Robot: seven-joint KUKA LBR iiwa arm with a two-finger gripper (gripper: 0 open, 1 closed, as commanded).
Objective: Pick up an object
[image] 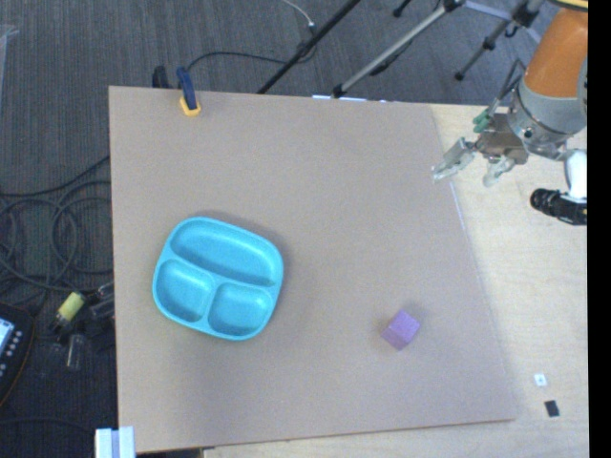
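From the camera view above the bench, a flat tan board (334, 208) covers most of the work surface, and a strip of paler bench top (535, 303) shows along its right side.

The arm, with its orange band (558, 46), comes in at the upper right. Its gripper (470, 170) hangs over the board's right edge, near the top right corner. The 2 fingers (449, 168) are spread apart and point down and to the left, clear of every object.

The thing nearest to it is 1 small purple cube (402, 329). It sits alone on the board, low and right of centre, well apart from the gripper. Its corners are turned slightly against the board's edges. Bare board lies between the cube and the gripper.

A light blue plate (267, 256) with 3 compartments lies on the left half of the board, well apart from the cube. It has 1 long compartment toward the far side and 2 smaller ones toward the near side.

A blue and yellow clamp (188, 93) grips the board's far left corner. Off the board, dark cables (48, 218) coil on the grey floor to the left, with a yellow plug (70, 305) among them. Thin stand legs (410, 27) cross the floor beyond the far edge. 2 small dark marks (551, 408) sit on the pale bench at the lower right.
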